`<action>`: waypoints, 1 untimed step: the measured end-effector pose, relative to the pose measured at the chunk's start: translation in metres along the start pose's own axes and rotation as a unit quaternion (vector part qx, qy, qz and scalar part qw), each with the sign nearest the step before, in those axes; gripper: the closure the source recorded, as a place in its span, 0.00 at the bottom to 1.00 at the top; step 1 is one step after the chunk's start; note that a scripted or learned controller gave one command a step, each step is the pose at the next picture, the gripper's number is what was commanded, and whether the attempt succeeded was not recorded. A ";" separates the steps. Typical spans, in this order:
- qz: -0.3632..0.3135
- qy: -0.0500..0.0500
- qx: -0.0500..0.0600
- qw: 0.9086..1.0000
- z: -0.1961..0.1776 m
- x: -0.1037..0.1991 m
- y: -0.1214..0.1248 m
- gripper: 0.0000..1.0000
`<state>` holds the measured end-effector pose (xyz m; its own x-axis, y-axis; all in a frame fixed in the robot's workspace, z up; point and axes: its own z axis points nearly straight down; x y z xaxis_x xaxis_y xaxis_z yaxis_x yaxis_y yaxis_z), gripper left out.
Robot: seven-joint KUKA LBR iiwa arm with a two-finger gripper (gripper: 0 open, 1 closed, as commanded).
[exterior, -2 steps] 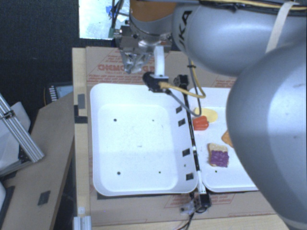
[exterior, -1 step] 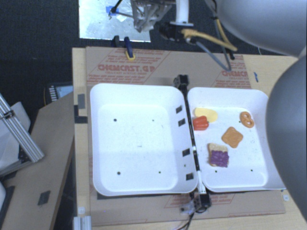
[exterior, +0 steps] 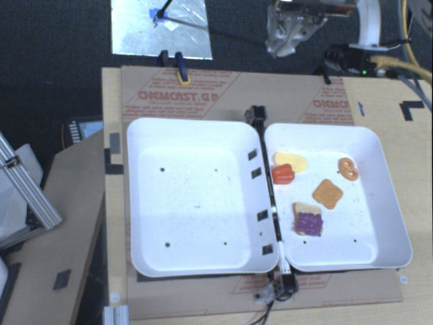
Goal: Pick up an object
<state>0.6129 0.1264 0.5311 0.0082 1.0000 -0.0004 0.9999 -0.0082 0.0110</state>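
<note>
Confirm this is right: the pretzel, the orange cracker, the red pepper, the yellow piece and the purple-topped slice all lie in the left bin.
Wrong bin. The camera view shows the pretzel, orange cracker, red pepper, yellow piece and purple-topped slice all lying in the right bin, not the left bin.

**Robotics lab bench rigged for testing**

Two white bins (exterior: 196, 202) sit clamped side by side on a printed cardboard sheet (exterior: 183, 95) at frame centre. Bundled cables (exterior: 396, 63) trail at upper right, an aluminium extrusion (exterior: 24, 188) crosses the left edge, and dark carpet (exterior: 54, 39) spreads behind.
</note>
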 end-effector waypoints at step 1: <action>-0.009 0.002 0.004 1.000 -0.002 0.085 0.020 1.00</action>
<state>0.6337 0.2114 0.5337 -0.0104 0.9999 0.0030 0.9999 0.0104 0.0025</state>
